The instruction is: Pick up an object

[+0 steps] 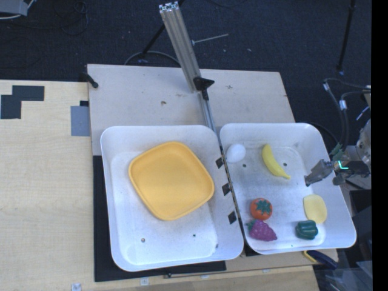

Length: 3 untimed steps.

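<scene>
Hovering at the right bin's (291,132) right rim, my claw (317,173) grips nothing that I can see, while the banana (274,161) lies mid-bin, its long axis running upper-left to lower-right.

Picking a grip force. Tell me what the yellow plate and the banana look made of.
Yellow plate: likely plastic, matte; even colour, soft rounded rim, no glare.
Banana: probably moulded plastic toy; uniform bright yellow, smooth, no spots. Too small to be sure.
</scene>
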Motion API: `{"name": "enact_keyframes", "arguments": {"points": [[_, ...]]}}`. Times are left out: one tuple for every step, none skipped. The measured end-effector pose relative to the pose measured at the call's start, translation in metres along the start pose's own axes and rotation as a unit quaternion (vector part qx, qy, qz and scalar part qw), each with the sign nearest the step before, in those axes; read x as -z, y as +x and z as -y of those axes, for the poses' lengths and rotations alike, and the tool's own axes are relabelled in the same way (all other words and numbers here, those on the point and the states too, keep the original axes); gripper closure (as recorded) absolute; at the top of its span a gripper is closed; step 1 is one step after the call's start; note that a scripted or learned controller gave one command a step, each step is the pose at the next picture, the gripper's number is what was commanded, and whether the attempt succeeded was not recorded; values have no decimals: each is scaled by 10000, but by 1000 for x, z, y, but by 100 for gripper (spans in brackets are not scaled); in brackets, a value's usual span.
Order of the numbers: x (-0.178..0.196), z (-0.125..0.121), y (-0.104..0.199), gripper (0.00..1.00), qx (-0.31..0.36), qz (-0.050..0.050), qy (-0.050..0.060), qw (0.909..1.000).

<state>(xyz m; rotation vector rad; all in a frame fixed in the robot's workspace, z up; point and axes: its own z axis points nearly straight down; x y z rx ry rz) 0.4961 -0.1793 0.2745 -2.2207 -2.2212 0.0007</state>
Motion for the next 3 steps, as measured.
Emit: {"name": "enact_keyframes", "arguments": {"points": [[0,0,0,0,0,0,0,10000],[-60,6,-5,0,-1,-6,26,10000],[-121,9,-1,0,4,-6,21,10000]]}}
